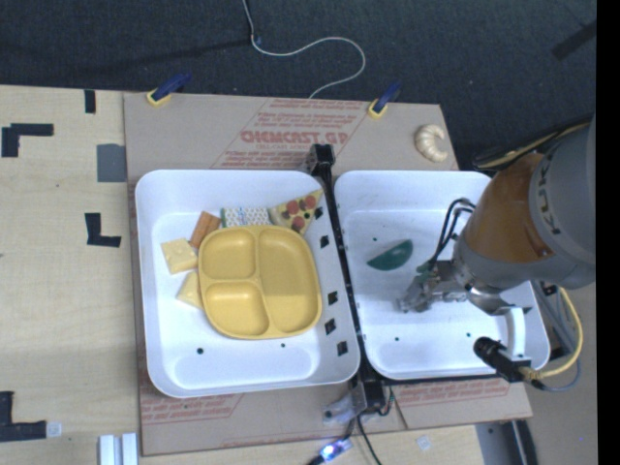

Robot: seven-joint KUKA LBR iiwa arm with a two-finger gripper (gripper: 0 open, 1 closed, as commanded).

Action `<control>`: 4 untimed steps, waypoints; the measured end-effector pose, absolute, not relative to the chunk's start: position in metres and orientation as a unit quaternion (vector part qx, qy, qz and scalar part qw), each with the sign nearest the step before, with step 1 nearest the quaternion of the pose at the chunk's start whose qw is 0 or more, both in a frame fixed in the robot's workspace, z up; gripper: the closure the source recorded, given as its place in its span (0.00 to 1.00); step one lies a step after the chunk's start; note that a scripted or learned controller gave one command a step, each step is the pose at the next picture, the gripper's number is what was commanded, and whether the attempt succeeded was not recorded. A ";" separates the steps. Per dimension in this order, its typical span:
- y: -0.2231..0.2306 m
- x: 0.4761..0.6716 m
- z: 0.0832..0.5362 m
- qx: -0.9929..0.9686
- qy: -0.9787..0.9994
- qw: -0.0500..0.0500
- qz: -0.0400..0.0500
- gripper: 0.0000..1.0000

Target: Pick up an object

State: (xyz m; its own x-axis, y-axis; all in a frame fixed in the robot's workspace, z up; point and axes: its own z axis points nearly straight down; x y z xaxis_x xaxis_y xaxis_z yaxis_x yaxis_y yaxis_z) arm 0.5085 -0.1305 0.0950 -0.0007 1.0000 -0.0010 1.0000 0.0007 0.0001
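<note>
On the table [58, 260], two white bins are sitting side by side on a brown cardboard sheet [281, 129]. Over in the left bin [160, 356], a yellow tray [260, 281] with three parts is lying flat, and it is taking up much of the middle. Some small flat things are peeking out from under its top and left edges: a tan square piece [178, 256] at the left, an orange-brown piece [204, 227] just above that, and a few patterned pieces [298, 209] near the wall between the bins.

The right bin [417, 361] is holding a small dark green thing [391, 255] shaped like a curved slice. It is lying on the white floor, in the upper left part of that bin.

The grey arm with its orange band [504, 226] is reaching in from the right, over the right bin. Its claw [418, 296] is hanging low over the floor of the bin, near the green thing but down and to the right of it, not touching it. I cannot tell if the claw is spread or pressed together, because it is too small and blurry.

A tan lump [432, 142] is resting on the cardboard above the right bin. A thin white cord [310, 51] is curling across the dark floor at the top.
</note>
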 end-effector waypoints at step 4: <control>-0.126 0.555 0.229 0.706 0.709 0.001 0.001 1.00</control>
State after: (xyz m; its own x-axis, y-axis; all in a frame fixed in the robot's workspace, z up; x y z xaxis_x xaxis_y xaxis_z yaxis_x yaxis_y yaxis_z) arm 0.5553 -0.1257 0.2293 -0.0043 1.0000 0.0000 1.0000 0.0043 0.0016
